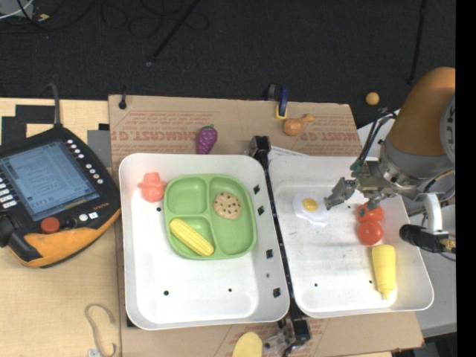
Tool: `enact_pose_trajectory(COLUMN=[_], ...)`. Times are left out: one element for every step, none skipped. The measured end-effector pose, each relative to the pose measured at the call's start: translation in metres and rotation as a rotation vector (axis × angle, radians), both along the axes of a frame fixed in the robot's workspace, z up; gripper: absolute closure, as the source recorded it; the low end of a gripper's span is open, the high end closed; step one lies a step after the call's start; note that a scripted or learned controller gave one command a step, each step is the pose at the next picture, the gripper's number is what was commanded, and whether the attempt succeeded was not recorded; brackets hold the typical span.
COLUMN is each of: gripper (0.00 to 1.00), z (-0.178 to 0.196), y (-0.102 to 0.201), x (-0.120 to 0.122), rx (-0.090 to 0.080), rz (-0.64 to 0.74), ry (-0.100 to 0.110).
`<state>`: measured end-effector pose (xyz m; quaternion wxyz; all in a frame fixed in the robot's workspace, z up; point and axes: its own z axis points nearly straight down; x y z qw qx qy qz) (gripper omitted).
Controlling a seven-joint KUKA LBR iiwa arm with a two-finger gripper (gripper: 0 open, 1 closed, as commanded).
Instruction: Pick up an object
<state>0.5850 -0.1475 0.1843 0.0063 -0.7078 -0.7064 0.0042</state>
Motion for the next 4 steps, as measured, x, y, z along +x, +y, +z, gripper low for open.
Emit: enact_pose_trajectory(gripper=[0.0, 0.0, 0.0, 1.0], z=[0.008, -0.053, -0.1, -0.087], y=[0.0, -0.005, -0.003, -0.004], x=[0.003, 0.007, 0.006, 0.007], rx=[-0.003, -0.001, -0.001, -0.001], rz=[0.002, 0.003, 0.003, 0.0], ry=[-0.014, -0.009, -0.009, -0.012])
